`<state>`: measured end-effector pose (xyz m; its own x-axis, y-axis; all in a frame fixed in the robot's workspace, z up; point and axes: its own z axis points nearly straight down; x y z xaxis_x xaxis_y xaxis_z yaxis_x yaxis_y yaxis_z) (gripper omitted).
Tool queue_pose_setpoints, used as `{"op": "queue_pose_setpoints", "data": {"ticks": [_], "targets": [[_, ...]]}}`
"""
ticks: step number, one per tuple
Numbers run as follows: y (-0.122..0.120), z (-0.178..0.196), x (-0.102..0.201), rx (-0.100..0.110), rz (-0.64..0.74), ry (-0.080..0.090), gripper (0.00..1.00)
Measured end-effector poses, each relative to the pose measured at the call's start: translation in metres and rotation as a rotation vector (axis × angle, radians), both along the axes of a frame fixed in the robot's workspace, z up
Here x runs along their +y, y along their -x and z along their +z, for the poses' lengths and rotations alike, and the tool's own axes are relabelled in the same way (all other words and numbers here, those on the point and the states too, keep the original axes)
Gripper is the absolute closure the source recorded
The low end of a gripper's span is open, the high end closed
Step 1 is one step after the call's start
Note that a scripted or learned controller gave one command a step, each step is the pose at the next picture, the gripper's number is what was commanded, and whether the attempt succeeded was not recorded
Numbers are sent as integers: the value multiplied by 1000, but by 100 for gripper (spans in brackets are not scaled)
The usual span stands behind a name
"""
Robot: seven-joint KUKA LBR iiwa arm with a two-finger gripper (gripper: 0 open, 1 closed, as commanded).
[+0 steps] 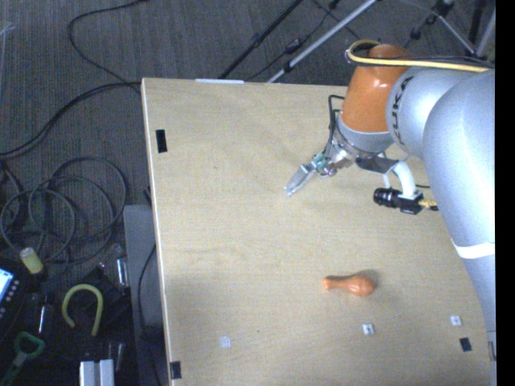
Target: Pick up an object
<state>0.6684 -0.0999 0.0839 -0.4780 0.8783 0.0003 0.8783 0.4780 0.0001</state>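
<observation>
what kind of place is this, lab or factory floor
Most likely a robotics lab. A grey and orange arm reaches over a bare wooden bench with one small orange object on it, while loose cables and stand legs sprawl across the carpeted floor.

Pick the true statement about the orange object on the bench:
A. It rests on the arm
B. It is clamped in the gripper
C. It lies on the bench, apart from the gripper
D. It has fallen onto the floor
C: the orange object lies on the bench, well below the gripper.
</observation>
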Motion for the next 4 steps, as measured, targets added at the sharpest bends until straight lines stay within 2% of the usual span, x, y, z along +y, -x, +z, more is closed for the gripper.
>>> {"op": "queue_pose_setpoints", "data": {"ticks": [1,2,3,4], "targets": [[0,9,1,-1,-1,-5,100],[62,100,-13,1,-340,1,100],[88,20,-90,3,-129,1,100],[26,111,-52,-1,-135,1,100]]}}
